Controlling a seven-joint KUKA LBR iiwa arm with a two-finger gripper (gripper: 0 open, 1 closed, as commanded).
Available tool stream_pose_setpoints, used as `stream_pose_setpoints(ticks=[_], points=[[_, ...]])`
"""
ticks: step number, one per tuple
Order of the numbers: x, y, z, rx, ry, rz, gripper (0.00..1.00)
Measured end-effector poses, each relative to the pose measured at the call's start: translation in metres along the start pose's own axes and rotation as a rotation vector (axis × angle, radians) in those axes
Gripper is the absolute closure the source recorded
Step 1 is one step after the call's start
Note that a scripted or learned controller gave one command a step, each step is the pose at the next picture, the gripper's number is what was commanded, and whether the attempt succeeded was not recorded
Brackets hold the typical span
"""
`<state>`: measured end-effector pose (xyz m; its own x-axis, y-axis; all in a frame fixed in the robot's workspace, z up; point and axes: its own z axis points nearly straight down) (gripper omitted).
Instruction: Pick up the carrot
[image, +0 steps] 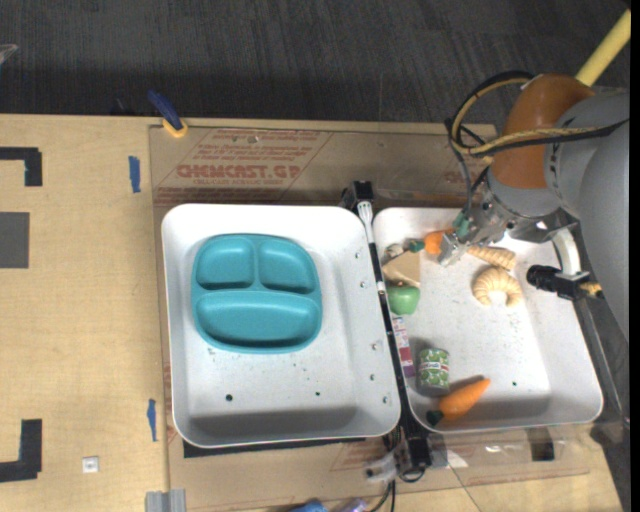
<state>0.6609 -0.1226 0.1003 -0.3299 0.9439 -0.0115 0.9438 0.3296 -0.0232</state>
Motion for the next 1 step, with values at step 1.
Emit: stream_pose_setpoints(ticks=[1], points=[[0.0006,-0.0006,0.001,0.003,0.002,0.0,0.0]])
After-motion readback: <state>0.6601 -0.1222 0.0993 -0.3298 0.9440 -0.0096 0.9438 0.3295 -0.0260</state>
